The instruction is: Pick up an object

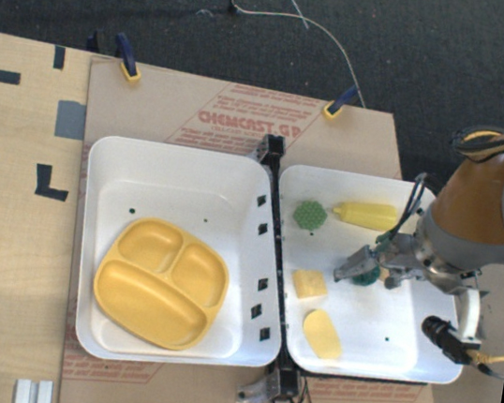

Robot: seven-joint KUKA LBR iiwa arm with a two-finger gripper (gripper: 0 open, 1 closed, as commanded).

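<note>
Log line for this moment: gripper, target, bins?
gripper low in right bin | teal object at fingertips, grasp unclear | yellow tray in left bin

You see a yellow divided plate [161, 282] lying in the left bin [106, 163], and two clamps [127, 59] pinning cardboard [237, 118] to the desk [5, 204].

Right bin [397, 361] bare floor at five o'clock, green ball [309, 215], corn cob [365, 214] crowding twelve o'clock, two yellow pieces [309, 285] [322, 334] near the divider [273, 247], tray [162, 281] filling left bin [109, 173].
</note>
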